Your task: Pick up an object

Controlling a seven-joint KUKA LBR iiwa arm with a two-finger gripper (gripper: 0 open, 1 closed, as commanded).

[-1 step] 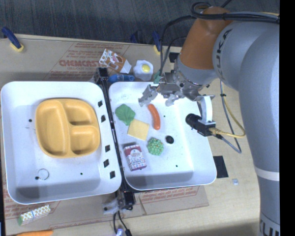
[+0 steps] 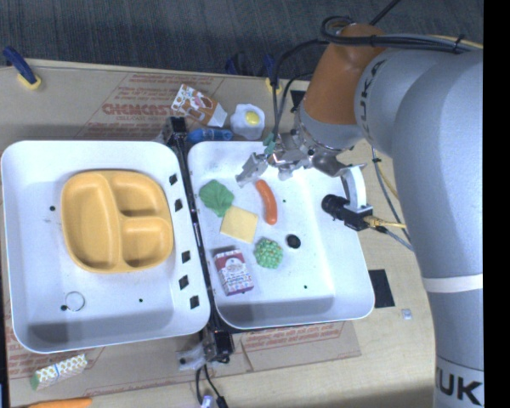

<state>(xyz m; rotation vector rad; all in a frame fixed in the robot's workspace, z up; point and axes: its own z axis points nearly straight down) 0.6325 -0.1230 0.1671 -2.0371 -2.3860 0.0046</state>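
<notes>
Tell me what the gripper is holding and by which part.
Nothing is held. The gripper hangs above the right bin, beside the orange sausage, with nothing between its fingers.

In the right bin (image 2: 344, 291), bare floor lies along the right side and near wall; the sausage (image 2: 267, 201), cheese slice (image 2: 239, 224) and green ball (image 2: 269, 252) crowd its middle.

The hand (image 2: 263, 161) hovers over the right bin (image 2: 344, 291), just above an orange sausage (image 2: 267, 201). Near it lie a green leaf (image 2: 216, 196), a cheese slice (image 2: 239, 223), a green ball (image 2: 269, 252) and a red packet (image 2: 233, 271). A yellow divided tray (image 2: 116, 219) sits in the left bin (image 2: 25, 253).
</notes>
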